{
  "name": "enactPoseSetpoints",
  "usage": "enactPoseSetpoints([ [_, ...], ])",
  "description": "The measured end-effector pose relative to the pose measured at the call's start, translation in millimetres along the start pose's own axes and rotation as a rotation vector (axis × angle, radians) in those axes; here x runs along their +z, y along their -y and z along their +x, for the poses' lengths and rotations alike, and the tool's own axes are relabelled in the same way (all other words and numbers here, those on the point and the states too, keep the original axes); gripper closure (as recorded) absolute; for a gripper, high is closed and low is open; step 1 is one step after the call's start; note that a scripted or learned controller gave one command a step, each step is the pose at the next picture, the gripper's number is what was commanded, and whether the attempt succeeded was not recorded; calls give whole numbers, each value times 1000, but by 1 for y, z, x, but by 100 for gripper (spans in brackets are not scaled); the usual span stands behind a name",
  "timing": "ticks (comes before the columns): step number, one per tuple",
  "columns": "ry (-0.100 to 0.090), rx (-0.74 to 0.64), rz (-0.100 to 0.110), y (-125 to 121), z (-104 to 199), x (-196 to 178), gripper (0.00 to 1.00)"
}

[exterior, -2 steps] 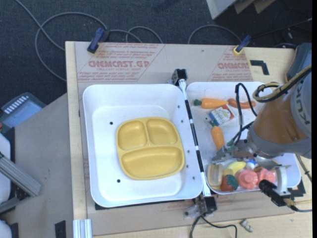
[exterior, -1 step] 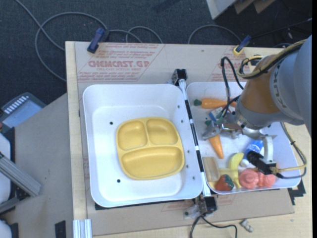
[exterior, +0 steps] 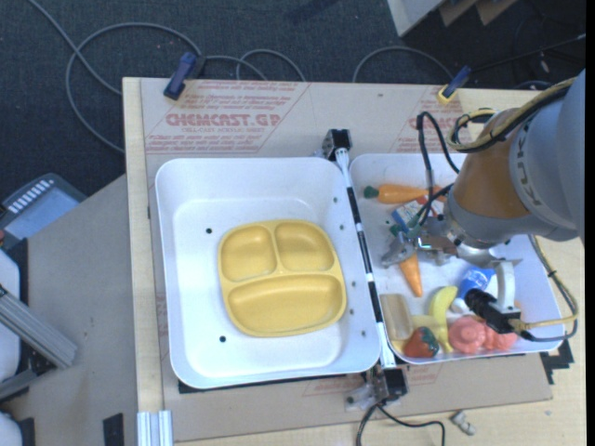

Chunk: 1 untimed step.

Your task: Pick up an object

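Two shallow white bins sat side by side, the left bin (exterior: pixel 186 277) holding a yellow three-compartment plastic tray (exterior: pixel 279 277) and the right bin (exterior: pixel 372 170) a clutter of toy food: a far orange carrot (exterior: pixel 402 193), a smaller orange carrot (exterior: pixel 411 274), a yellow banana (exterior: pixel 442 303), a red strawberry (exterior: pixel 421 342) and a pink lumpy toy (exterior: pixel 469 334). The gripper (exterior: pixel 409 242) hung low over the right bin, just beside the smaller carrot, but whether it was spread or pinching anything could not be made out. Judging by that, nothing was visibly lifted yet, so the grasp and raise were left to do.
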State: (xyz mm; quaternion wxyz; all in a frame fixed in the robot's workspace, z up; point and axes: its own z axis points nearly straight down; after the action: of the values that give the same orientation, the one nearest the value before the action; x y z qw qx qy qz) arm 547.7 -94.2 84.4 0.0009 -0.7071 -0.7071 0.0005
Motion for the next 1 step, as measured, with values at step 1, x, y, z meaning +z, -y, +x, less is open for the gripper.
enactPoseSetpoints([
  [1, 1, 0, -1, 0, 0, -10, 100],
])
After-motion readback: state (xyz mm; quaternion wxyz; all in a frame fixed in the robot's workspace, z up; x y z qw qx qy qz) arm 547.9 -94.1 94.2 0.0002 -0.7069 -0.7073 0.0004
